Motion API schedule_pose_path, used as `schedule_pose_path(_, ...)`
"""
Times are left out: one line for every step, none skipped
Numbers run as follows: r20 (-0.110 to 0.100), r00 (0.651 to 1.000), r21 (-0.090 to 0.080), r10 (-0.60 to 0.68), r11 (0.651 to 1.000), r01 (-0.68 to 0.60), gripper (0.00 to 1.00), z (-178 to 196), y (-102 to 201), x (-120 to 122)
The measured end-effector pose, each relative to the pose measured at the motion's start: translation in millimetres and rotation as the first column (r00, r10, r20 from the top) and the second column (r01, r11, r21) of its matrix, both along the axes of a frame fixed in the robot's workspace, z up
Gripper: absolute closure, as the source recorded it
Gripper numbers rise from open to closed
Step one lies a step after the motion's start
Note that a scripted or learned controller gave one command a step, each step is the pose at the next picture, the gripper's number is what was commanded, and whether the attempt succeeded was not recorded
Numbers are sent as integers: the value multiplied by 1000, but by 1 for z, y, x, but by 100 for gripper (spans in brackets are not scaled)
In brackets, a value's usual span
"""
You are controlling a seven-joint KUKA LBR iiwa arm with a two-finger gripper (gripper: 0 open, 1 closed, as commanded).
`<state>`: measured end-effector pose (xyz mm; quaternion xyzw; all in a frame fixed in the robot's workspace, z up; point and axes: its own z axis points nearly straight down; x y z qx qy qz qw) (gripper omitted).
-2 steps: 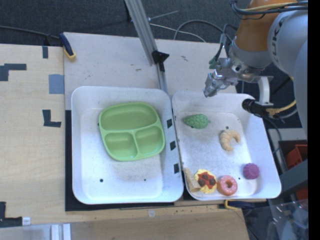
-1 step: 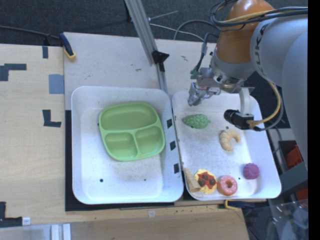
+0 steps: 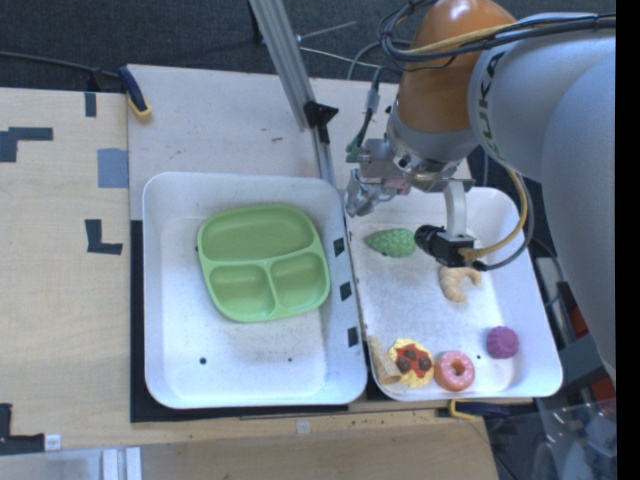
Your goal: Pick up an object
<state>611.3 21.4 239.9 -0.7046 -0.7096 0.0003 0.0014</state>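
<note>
Two white bins are seen side by side; a green tray lies in the left bin. In the right bin a bumpy, green, pointed-oval toy lies just below the gripper, untouched. Whether the claw is released or clenched cannot be told. A pink donut and purple toy lie near the front.

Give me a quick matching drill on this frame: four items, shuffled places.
Items:
1. green divided plate
2. pink donut
3. purple piece
4. green bumpy piece

Places:
A. right bin, upper left, below the pincer
B. left bin
C. right bin, front edge, beside the pizza slice
D. right bin, right side, above the donut

Pairs: 1-B, 2-C, 3-D, 4-A
</note>
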Motion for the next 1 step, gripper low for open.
schedule_pose_path(-2,1000,-1,0,1000,0,100,-13,52,-24)
